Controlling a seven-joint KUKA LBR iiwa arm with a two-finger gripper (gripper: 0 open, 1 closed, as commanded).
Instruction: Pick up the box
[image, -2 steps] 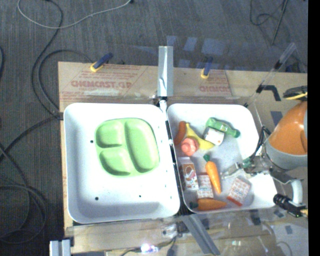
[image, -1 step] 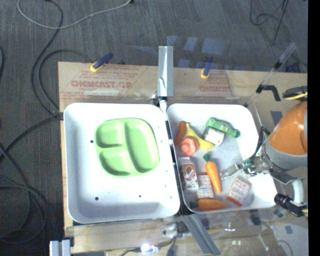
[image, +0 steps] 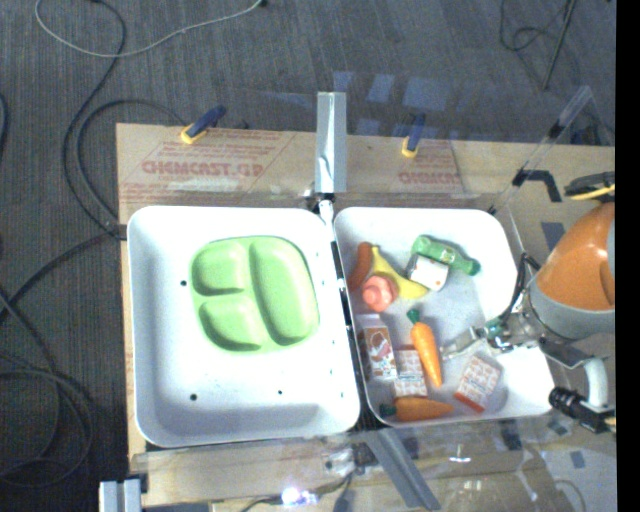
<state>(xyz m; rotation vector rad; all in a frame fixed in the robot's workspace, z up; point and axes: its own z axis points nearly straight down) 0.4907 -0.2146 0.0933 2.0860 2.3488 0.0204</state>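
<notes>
Camera view: gripper (image: 478, 340) low in right bin (image: 500, 232), at its right side, just above small box (image: 478, 381) lying flat near the bin's lower right corner. Finger state: cannot tell. Carrot (image: 427, 353) just beside, left. Step looks like approach; next needs descent onto box, then close.

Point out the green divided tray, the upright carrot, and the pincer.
green divided tray (image: 255, 293): camera view, centre ridge between compartments.
upright carrot (image: 428, 354): camera view, middle of its orange body.
pincer (image: 470, 343): camera view, midway between fingertips, right bin.
</notes>
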